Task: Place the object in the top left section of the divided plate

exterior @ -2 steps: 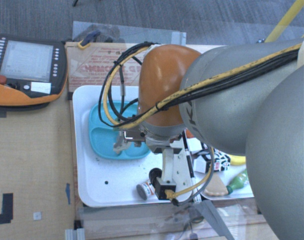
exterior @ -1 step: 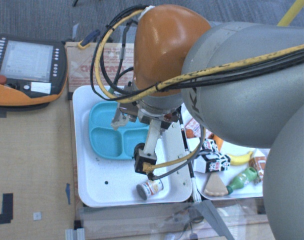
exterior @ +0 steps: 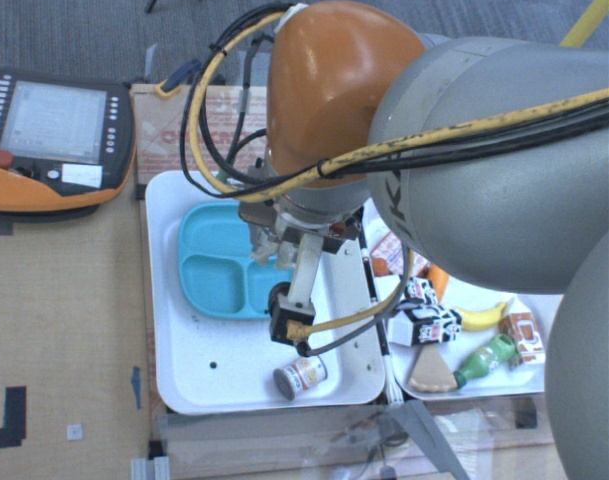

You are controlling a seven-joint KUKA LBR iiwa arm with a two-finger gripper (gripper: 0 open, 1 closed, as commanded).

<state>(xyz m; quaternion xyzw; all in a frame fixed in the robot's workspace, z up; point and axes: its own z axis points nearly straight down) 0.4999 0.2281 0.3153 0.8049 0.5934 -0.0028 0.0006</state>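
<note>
**A:** What's in the left bin [exterior: 184,368]?

**B:** A blue divided plate [exterior: 214,268], lying flat in the far left part of it. A small can [exterior: 301,376] lies on its side at the near edge, right of the middle and well apart from the plate.

**A:** And the gripper [exterior: 269,246]?

**B:** It hangs over the plate's right side, under the orange-banded arm [exterior: 464,148], and covers that part of the plate. Whether it is wide, narrow or holding something, I cannot tell; the wrist hides it.

**A:** So where is the object to be placed?

**B:** The can is the only loose thing I see in the plate's bin, and it rests on the bin floor, not on the plate.

**A:** The right bin [exterior: 481,294]?

**B:** Crowded. A banana [exterior: 479,316], with a green bottle [exterior: 484,360] just near of it and a tan wedge [exterior: 432,371] to the bottle's left. A black-and-white patterned cube [exterior: 431,323] sits beside the banana's left end, and a small reddish box [exterior: 526,336] is at the right. Farther back are an orange piece [exterior: 437,280] and a red-and-white packet [exterior: 386,253], both partly under the arm.
</note>
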